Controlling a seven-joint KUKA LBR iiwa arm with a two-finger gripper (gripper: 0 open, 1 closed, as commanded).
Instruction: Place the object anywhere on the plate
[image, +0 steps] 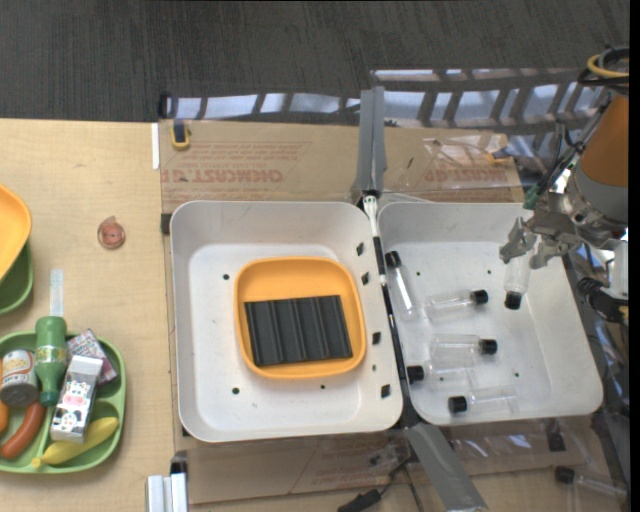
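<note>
Gripping a clear vial (514, 283), the hand (530, 250) hovers over the right bin (560, 395).

my arm (610, 150) runs off the right edge. a yellow bowl (10, 232) is cut by the left edge. my gripper (530, 245) blurs; its hold on the vial (514, 285) is unclear.
</note>
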